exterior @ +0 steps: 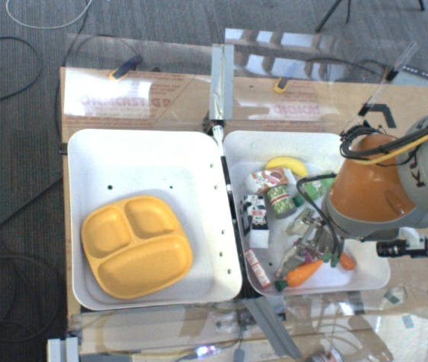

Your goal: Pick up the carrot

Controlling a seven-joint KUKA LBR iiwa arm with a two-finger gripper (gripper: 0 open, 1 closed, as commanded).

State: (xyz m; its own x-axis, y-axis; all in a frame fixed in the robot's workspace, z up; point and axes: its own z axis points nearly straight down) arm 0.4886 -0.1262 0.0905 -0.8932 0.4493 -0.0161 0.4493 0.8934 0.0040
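The orange carrot (304, 272) lies near the front wall of the right bin (372, 281), its green end pointing left. My gripper (316, 241) hangs just above and slightly behind it, low in the bin, under the wide orange band of the arm (368, 187). The carrot rests on the bin floor, and the gripper partly covers its right end.
The right bin also holds a yellow banana (287, 164), small printed packets (270, 181), a green item (315, 187), a black-and-white carton (257, 212) and a small orange piece (346, 262). A yellow divided plate (136, 244) sits in the left bin (123, 153).
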